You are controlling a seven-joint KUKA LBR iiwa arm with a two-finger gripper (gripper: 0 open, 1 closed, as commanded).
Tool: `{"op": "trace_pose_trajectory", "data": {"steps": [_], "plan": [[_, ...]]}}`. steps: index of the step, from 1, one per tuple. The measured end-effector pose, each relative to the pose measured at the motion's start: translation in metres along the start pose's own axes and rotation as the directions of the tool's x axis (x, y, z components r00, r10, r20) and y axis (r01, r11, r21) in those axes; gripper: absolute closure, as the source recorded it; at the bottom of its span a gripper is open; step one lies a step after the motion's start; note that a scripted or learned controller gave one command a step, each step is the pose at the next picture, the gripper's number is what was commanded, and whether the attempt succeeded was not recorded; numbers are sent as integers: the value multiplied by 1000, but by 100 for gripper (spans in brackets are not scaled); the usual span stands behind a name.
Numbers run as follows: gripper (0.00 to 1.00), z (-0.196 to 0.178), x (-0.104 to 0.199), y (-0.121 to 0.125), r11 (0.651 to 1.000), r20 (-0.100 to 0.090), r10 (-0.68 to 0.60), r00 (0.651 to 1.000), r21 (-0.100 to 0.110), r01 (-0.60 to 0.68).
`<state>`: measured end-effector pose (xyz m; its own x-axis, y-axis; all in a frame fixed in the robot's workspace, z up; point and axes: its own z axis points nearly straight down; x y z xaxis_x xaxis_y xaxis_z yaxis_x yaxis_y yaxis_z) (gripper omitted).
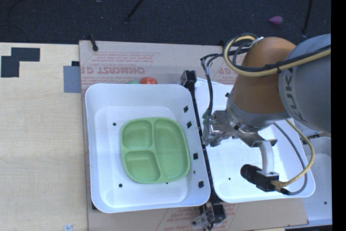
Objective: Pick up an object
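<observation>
A light green divided plate point(155, 150) lies flat in the middle of the left bin point(102, 116). My gripper point(212, 132) hangs low over the left side of the right bin point(232, 192), just right of the divider between the bins. The arm's orange wrist covers most of that bin's upper part and hides what lies beneath it. Nothing shows between the fingers from this angle.
A small red and green object point(145, 81) sits behind the left bin's far rim on the cardboard point(119, 65). The black clamps along the divider point(197, 138) stand close to the gripper. The wooden bench top point(38, 143) stretches to the left.
</observation>
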<state>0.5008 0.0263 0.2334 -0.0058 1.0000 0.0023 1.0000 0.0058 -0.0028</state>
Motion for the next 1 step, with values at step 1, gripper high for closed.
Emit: {"op": "trace_pose_trajectory", "data": {"steps": [1], "plan": [[100,6,46,-2,1000,1,2,1000,3,-2]]}}
